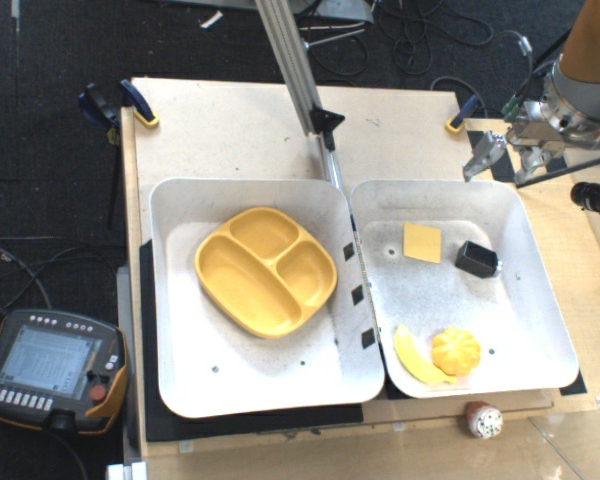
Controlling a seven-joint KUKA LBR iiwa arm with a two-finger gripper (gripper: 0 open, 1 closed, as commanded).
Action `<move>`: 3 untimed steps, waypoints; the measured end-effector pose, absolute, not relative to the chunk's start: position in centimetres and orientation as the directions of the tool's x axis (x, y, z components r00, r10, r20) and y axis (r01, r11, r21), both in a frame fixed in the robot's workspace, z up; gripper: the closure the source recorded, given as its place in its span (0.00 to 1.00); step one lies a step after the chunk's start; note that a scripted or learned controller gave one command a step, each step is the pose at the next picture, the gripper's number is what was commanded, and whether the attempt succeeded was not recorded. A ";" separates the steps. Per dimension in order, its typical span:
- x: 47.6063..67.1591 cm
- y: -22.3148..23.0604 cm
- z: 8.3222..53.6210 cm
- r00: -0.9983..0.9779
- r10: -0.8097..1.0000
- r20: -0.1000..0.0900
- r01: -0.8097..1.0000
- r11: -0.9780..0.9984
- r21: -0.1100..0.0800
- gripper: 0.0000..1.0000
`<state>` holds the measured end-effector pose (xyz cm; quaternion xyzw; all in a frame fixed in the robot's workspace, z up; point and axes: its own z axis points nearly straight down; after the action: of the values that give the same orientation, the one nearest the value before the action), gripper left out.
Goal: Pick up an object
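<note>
The right bin (525, 228) holds a flat yellow square block (422, 242), a small black object (476, 259), a yellow banana (410, 356) and a knobbly yellow-orange fruit (455, 350) that touches the banana. My gripper (505, 164) hangs above the bench just beyond the right bin's far right corner, clear of all the objects. Its fingers stand open with nothing between them. The black object is the nearest thing to it, lying below and slightly left of it in the view.
A yellow divided plate (266, 269) lies in the left bin (170, 268). A slanted metal pole (292, 53) ends at the bins' far junction. A speckled ball (485, 421) sits outside the right bin's front edge. A teach pendant (50, 368) lies at the lower left.
</note>
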<state>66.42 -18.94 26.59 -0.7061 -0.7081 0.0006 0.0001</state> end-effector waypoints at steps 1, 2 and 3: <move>66.4 -18.9 26.6 -0.003 1.000 -0.001 1.000 0.003 -0.002 0.00; 66.5 -17.9 20.9 -0.003 1.000 0.001 1.000 0.003 -0.005 0.00; 66.3 -18.6 14.7 0.000 1.000 0.000 1.000 0.000 -0.006 0.00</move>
<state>66.34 -18.57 14.72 -0.7072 -0.7070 0.0020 0.0021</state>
